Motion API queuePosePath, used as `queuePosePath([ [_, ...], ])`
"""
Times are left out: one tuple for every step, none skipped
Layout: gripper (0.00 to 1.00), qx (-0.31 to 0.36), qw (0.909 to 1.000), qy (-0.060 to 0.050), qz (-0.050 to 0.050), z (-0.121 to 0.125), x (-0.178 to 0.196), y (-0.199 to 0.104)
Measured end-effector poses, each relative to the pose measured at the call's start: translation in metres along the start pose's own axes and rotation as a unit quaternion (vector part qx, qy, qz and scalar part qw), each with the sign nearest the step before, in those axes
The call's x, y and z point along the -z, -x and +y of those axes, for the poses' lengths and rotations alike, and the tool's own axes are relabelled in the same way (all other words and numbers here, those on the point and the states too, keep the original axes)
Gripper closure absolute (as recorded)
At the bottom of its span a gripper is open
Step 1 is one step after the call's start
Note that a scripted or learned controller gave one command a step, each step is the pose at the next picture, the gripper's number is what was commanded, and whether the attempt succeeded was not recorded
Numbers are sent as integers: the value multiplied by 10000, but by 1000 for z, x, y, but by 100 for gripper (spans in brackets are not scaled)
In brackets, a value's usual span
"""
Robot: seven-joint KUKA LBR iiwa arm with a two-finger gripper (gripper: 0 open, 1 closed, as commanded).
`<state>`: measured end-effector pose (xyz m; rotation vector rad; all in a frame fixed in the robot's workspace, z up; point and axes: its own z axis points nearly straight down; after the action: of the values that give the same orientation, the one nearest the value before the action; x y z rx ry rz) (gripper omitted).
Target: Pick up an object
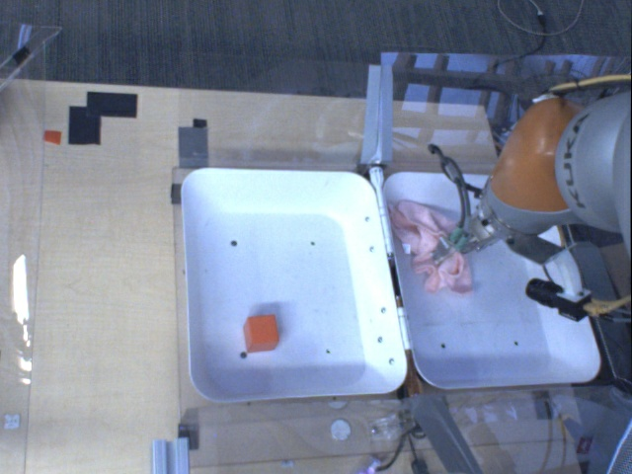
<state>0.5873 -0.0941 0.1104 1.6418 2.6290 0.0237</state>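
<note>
Two shallow white bins sit side by side on the wooden bench. The left bin (pixel 286 215) holds a small orange cube (pixel 262 333) near its lower left part, well apart from everything else. The right bin (pixel 513 363) holds a crumpled pink cloth (pixel 427 240), which lies in the upper left part of that bin, close to the wall shared with the left bin. The grey arm (pixel 592 166) with its orange band (pixel 533 161) reaches in from the right, above the right bin. The gripper (pixel 457 245) is down at the right edge of the pink cloth, touching or just above its folds; a bit of green shows at its tip. Whether the cloth is between its fingers cannot be told from this slanting view, nor how wide it stands. A black cable (pixel 449 171) curves up from the wrist over the bin's upper rim.
</note>
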Motion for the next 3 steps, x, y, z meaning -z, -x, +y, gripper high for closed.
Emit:
queuePosePath([
  [0,2,10000,-2,2,0,0,0],
  [0,42,9999,-80,70,37,-17,30],
  [0,-122,9999,-53,46,-24,-13,15],
])
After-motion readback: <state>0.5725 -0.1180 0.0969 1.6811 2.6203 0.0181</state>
